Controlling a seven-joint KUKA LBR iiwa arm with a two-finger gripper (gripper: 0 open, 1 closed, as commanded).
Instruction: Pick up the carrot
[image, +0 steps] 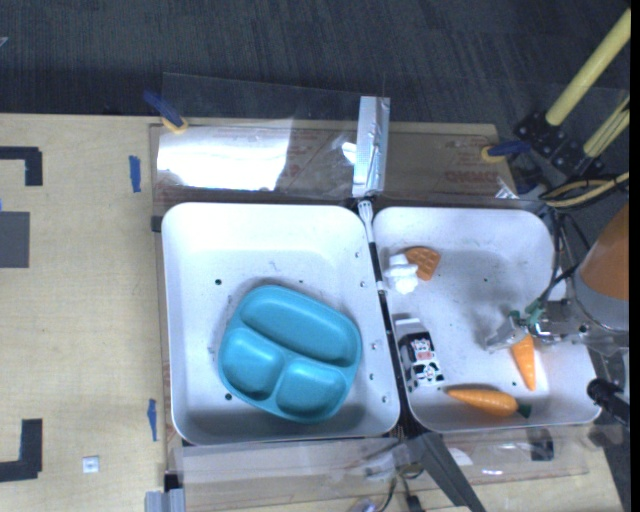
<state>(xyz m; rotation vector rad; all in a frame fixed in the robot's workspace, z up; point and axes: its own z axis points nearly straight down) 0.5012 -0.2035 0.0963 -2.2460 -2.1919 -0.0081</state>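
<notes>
While the arm leans in from the right, its gripper hangs low over the right bin, and whether it is clenched or released I cannot tell from where I stand. A carrot sits right at the gripper, small and cone-shaped, bright orange, its green top up against the metal and its tip pointing toward the near wall of the bin; I cannot say it is truly held. Just beside it, closer to the near wall, a second carrot lies flat on its side, longer and smooth. Along the bin's left wall rests a small black and white box, and farther back an orange ridged piece touches a white lump. Over in the left bin lies a glossy blue plastic plate with three rounded compartments.
</notes>
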